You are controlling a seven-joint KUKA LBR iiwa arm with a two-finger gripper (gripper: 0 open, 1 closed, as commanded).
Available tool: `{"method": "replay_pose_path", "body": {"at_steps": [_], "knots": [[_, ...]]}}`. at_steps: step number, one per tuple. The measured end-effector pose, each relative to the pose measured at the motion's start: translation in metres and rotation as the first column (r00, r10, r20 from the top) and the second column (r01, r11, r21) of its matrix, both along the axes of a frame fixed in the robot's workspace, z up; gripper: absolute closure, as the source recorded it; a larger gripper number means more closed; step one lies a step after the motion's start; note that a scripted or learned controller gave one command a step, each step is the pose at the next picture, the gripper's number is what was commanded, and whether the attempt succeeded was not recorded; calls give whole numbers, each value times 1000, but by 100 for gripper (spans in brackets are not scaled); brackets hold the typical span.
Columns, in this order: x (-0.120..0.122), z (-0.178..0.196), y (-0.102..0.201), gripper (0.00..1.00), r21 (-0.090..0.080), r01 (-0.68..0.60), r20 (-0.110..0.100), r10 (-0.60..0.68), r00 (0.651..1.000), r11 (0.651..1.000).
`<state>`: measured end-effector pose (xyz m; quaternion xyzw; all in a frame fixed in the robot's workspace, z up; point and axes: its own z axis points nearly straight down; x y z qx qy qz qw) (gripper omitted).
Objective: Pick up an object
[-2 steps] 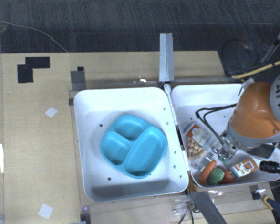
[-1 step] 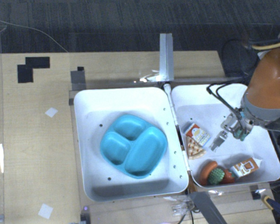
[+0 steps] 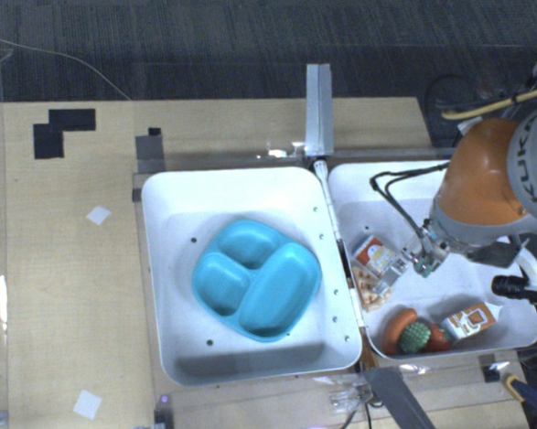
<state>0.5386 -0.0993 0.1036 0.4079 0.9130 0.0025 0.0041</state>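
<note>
Snack box (image 3: 372,255) in right bin (image 3: 376,178), wooden bench (image 3: 63,297), dark carpet (image 3: 237,28).

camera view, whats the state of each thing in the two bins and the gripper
blue divided plate: lying flat in the left bin, nothing in its compartments
snack packet: lying in the right bin near the divider, beside the gripper
gripper: low over the right bin, next to the snack packet, grasp not visible
toy carrot: lying at the right bin's front edge
small carton: lying on its side, right of the toy carrot
</note>
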Motion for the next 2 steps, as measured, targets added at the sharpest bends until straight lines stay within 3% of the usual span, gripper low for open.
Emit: {"method": "replay_pose_path", "body": {"at_steps": [1,2], "knots": [[57,-9,9,0,-3,61,14,-61,998,998],[103,-9,5,0,-1,176,11,-176,984,984]]}}
